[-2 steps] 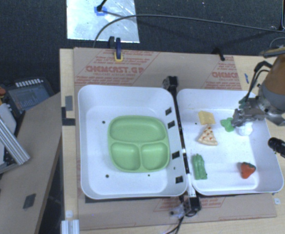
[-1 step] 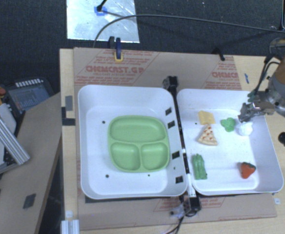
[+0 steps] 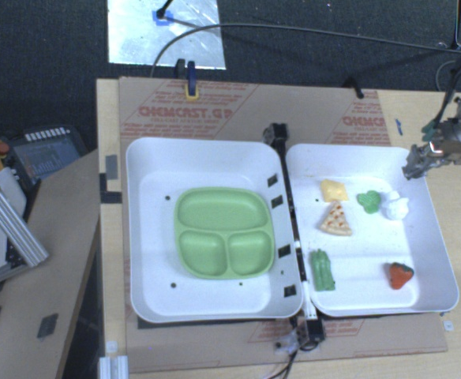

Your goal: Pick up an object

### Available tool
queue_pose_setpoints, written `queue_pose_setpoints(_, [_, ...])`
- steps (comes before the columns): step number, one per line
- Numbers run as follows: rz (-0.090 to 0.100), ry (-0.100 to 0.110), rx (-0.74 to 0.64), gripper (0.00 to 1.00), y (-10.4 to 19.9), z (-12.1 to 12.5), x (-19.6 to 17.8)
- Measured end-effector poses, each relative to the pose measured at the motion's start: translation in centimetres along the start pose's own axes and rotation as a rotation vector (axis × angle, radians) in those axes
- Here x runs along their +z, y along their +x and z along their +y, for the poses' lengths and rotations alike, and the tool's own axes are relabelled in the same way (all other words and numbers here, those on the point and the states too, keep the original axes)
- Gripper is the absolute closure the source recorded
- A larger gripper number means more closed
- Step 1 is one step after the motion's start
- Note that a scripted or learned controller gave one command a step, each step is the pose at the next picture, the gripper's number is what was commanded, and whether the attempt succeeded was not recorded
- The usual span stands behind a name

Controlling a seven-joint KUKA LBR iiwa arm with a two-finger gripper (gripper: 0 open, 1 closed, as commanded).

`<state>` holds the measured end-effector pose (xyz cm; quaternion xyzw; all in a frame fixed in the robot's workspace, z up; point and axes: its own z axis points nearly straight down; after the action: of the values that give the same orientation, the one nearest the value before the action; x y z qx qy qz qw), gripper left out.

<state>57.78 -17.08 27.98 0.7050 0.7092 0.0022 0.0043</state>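
The right bin holds several toy foods: a yellow cheese block, a pizza slice, a green broccoli piece, a white lump, a green pod and a red strawberry. My gripper hangs over the bin's far right corner, up and to the right of the white lump, apart from all the foods. Nothing shows between its tips.
The left bin contains a green three-part plate. A black divider with clips runs between the bins. Cables cross the dark floor behind the bench, and a device sits at the left.
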Motion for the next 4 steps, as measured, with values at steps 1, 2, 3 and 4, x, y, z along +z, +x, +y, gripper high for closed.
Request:
queue_pose_setpoints(1, [0.004,0.008,-0.003,1.0,5.2,-0.4,1.2])
queue_pose_setpoints(2, [0.004,0.008,-0.002,1.0,9.5,-0.1,2.4])
queue_pose_setpoints(3, [0.004,0.008,-0.002,1.0,13.8,0.4,2.9])
queue_pose_setpoints(4, [0.004,0.006,-0.003,1.0,18.6,1.9,3.8])
